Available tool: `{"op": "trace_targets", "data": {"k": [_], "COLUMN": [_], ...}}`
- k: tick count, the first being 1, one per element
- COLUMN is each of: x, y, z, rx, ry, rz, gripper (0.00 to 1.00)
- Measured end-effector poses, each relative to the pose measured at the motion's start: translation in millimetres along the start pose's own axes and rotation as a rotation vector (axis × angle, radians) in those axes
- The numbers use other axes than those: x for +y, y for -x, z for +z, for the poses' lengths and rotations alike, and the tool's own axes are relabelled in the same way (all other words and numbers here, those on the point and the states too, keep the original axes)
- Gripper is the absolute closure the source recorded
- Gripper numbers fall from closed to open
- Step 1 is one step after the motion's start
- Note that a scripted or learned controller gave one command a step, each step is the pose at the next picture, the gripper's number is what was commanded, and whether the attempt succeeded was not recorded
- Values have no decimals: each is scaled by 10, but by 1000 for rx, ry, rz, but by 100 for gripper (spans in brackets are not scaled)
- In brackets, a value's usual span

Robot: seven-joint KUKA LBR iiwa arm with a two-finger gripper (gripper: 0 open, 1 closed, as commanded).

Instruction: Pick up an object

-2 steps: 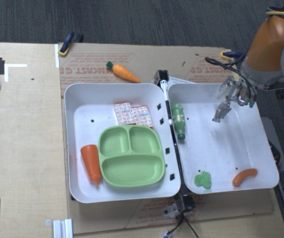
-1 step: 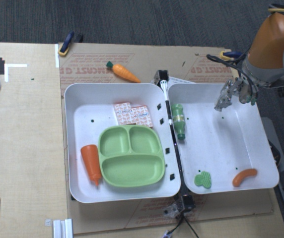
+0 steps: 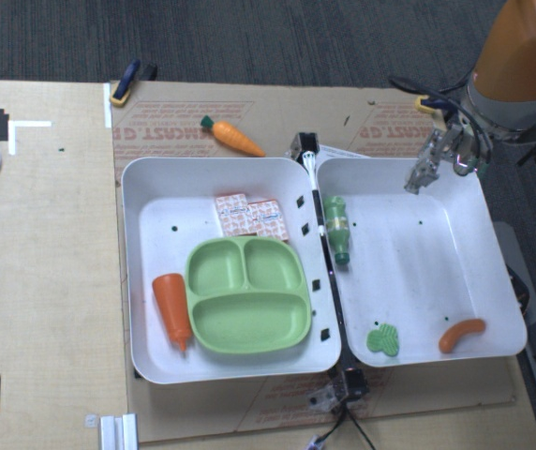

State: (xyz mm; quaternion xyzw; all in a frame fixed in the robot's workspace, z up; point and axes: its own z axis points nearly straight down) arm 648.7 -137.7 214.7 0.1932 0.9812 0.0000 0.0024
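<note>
Gripper [image 3: 422,178] above right bin [image 3: 493,251] far rim | finger state unclear, nothing visibly held | poised for descent toward green bottle [image 3: 337,230]

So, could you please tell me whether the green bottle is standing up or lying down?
Lying down. The bottle rests lengthwise on the right bin's floor, along its left wall.

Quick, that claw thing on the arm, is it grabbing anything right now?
Gripper: hovers over the right bin's back edge with nothing between its fingers; open or shut cannot be told.
</note>
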Motion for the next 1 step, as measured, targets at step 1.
{"op": "trace_targets", "data": {"k": [1], "x": [-541], "y": [-110], "z": [-302], "rx": [0], "ry": [1], "rz": [-443], "gripper": [100]}}
